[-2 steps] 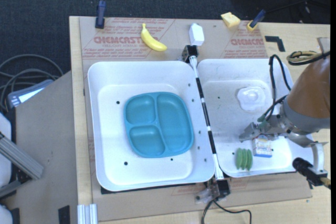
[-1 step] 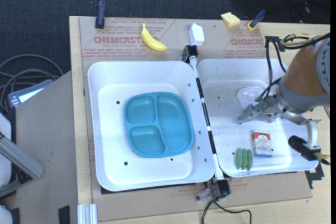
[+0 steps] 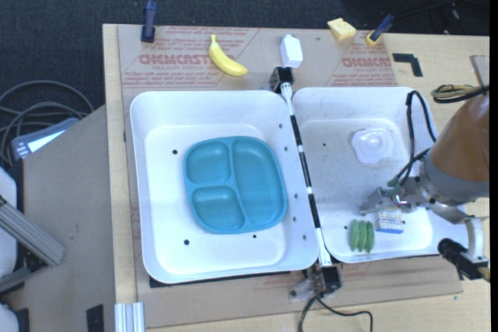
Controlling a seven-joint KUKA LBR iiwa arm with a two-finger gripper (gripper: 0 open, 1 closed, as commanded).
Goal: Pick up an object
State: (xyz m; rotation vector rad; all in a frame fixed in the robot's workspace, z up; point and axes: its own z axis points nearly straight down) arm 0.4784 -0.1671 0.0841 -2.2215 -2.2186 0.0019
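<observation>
In the right bin (image 3: 342, 120) lie a green pea pod (image 3: 360, 235) near the front wall, a small white and blue packet (image 3: 391, 225) beside it, and a clear plastic lid (image 3: 371, 145) toward the back. My gripper (image 3: 383, 203) reaches in from the right and hangs low over the bin floor. It is just above the packet and up and to the right of the pea pod. I see nothing lifted off the floor.
The left bin (image 3: 156, 128) holds a blue divided plate (image 3: 234, 184). On the bench behind the bins lie a yellow banana (image 3: 225, 60), a white block (image 3: 291, 50) and a yellow piece (image 3: 341, 29). A black cable (image 3: 416, 117) arcs over the right bin's back.
</observation>
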